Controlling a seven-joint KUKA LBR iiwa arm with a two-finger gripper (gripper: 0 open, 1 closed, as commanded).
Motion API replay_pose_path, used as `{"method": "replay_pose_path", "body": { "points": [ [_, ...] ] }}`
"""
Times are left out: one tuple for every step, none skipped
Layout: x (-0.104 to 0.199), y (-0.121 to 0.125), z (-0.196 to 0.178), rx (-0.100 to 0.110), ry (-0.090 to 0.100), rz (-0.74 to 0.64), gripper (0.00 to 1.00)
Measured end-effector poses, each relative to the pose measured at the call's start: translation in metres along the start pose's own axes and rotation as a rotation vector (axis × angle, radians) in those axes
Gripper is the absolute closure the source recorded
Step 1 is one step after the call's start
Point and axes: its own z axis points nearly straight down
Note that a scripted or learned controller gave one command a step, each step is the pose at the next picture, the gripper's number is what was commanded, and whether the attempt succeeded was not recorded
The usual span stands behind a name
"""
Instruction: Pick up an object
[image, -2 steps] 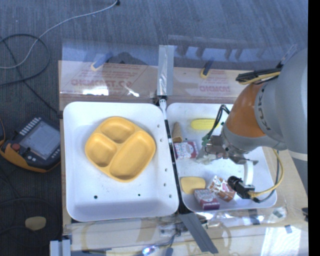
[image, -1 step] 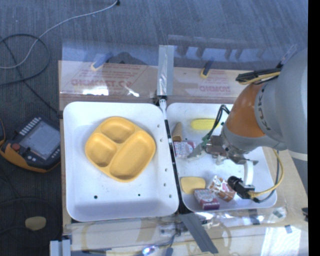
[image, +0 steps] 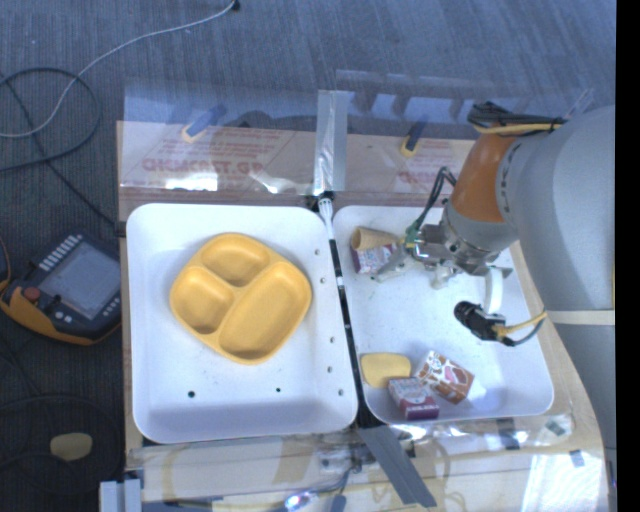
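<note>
My gripper (image: 428, 258) hangs low over the upper part of the right bin (image: 520, 350), below the orange wrist band. Just to its left, a small maroon box (image: 372, 259) lies against a tan wedge-shaped piece (image: 372, 238); the gripper's left side reaches close to the box, and I cannot tell whether they touch. Near the right bin's front edge lie a yellow rounded piece (image: 385, 368), a red-and-white carton (image: 446, 376) and a second maroon box (image: 412, 398). Nothing visibly sits in the gripper.
The left bin (image: 160, 400) holds a yellow three-compartment plate (image: 240, 296). A black cable end (image: 476, 318) hangs from the wrist over the right bin. The ridge between the two bins (image: 338, 300) runs close to the box. A pendant (image: 70, 290) lies on the floor at the left.
</note>
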Motion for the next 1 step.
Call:
{"method": "replay_pose_path", "body": {
  "points": [
    [0.0278,0.0390,0.0025,0.015,-0.003,-0.013,0.00]
  ]
}}
